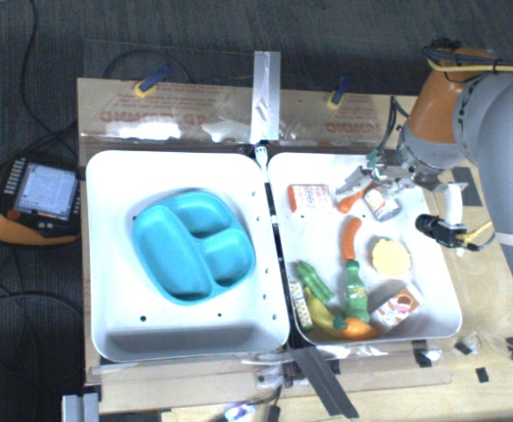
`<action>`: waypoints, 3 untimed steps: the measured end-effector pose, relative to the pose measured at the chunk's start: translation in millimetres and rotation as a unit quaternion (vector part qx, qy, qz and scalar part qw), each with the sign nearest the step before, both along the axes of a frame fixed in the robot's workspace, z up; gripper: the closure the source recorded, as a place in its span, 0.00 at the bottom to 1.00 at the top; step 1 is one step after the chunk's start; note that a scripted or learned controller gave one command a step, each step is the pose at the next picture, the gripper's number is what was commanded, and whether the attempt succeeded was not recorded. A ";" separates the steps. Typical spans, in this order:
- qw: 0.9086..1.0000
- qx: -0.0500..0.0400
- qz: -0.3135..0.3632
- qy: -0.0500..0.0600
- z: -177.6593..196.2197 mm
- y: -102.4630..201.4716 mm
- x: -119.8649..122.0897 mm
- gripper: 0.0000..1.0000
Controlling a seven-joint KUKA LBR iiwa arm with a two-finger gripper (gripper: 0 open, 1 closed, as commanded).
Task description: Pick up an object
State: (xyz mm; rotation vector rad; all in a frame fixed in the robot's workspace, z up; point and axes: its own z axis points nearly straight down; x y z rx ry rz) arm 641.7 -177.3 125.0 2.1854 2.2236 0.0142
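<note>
2 shallow white bins sit side by side on the surface. The left bin (106, 262) holds 1 blue divided tray (193, 244), lying at a slant near its middle. The right bin (432, 310) holds the loose objects: a small red-and-white packet (309, 198) near its upper left, an orange-red sausage shape (351, 236) upright near the centre, a pale yellow round piece (390, 258) just to its right, a green bottle (355, 291) below the sausage, a dark green vegetable (313, 281) lying diagonally beside the bottle, a banana (318, 315) along the lower left, a small orange piece (357, 328) at the banana's end, and a red-and-white carton (395, 308) tilted in the lower right.

The grey arm with its orange band (432, 112) reaches in from the right, and the end effector (375, 178) is low over the upper right part of the right bin. A small white-and-red box (379, 203) and an orange carrot-like piece (348, 202) lie right at it, but I cannot tell whether it is open, closed or gripping either of them.

A handheld controller with a lit screen (36, 199) lies on the dark floor, left of the surface.
</note>
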 end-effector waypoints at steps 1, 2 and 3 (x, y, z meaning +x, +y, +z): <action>1.000 0.000 -0.016 -0.002 -9.5 -1.0 13.7 0.00; 1.000 -0.004 -0.016 -0.003 2.6 -4.6 13.9 1.00; 1.000 -0.004 -0.015 -0.004 5.6 -3.1 15.4 0.00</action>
